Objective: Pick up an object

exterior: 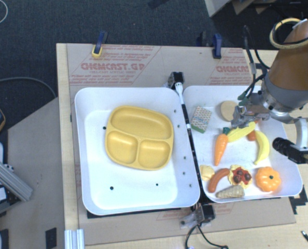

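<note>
My gripper [243, 116] hangs low over the back of the right bin [294, 188], directly above a small yellow piece [241, 133] that lies beside an orange carrot [221, 147]. Whether it touches the yellow piece cannot be told from this angle. A tan round cookie [227, 109] lies just left of the gripper. A banana [262, 147] curves down to its right, with a small red piece [251, 136] at the banana's top end.
The right bin's front holds an orange fruit [268, 180], a sausage [219, 178], a pizza slice [241, 175], a cheese cube [206, 170] and a pale wedge [231, 192]. A speckled square [201, 118] lies near the divider. A yellow divided plate [139, 137] sits in the left bin [92, 185].
</note>
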